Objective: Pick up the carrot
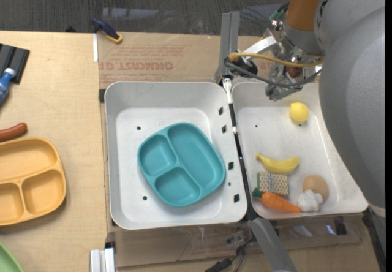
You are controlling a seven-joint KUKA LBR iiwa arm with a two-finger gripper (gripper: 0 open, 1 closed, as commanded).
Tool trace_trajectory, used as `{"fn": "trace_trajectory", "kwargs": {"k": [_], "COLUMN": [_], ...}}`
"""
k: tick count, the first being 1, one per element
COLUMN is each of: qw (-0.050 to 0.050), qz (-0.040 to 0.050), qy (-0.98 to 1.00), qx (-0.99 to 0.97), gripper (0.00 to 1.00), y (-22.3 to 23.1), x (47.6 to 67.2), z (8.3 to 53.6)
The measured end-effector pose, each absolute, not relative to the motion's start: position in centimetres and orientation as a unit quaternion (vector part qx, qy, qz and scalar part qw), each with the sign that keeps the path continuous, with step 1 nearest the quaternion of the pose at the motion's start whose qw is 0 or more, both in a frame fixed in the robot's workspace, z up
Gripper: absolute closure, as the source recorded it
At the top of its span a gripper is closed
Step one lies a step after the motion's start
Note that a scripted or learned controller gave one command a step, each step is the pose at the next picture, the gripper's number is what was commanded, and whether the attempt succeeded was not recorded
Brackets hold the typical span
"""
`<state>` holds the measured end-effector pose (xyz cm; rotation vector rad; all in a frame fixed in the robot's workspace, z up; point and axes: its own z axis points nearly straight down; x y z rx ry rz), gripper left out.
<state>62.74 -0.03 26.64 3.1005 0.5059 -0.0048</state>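
Observation:
The carrot (280,203), orange with a green top, lies flat at the near edge of the right bin (343,203). It sits just in front of a small patterned packet (273,183) and beside a white garlic bulb (310,201). My gripper (283,88) hangs at the far end of that same bin, above its back rim and well away from the carrot. A yellow lemon (299,113) lies just below and to the right of the gripper. Nothing shows in the gripper's grasp.
A banana (278,163) and a brown egg-like ball (315,185) share the right bin. In the left bin (122,142) lies a teal divided plate (180,163). A yellow tray (27,182) and a sausage (12,132) rest on the bench at left.

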Motion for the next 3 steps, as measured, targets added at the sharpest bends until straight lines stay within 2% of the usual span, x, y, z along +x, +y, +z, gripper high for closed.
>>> {"fn": "trace_trajectory", "kwargs": {"k": [1,2,3], "qw": [0.001,0.0,0.001], "qz": [-0.001,-0.0033,-0.0024], "qy": [0.099,0.151,0.101], "qx": [0.995,0.988,0.995], "gripper": [1.0,1.0,1.0], "y": [-5.5,-3.2,-9.3], "x": [59.3,60.1,60.1], "z": [42.3,30.7,32.3]}}
